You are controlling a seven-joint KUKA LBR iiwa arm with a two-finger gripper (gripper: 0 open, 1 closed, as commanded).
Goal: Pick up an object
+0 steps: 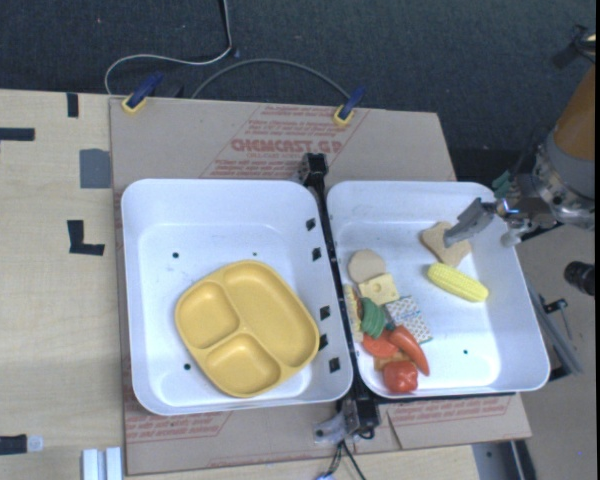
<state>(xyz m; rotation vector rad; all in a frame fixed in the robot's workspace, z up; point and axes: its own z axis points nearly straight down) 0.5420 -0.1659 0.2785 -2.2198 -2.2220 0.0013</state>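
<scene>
My gripper (477, 220) reaches in from the right over the far right part of the right bin (500, 368). Its tip is just above a tan bread-like piece (442, 244), partly covering that piece's upper right. A yellow corn cob (457, 282) lies just in front of it. Along the bin's left side sit a round tan piece (366, 264), a yellow cheese wedge (381, 289), a green item (375, 319), a checked piece (409, 315) and two red peppers (404, 346) (400, 376). Nothing shows as held.
A yellow three-compartment plate (246, 325) lies in the left bin (150, 218). A black divider with clips (322, 258) runs between the bins. Cables (220, 28) trail at the back of the bench.
</scene>
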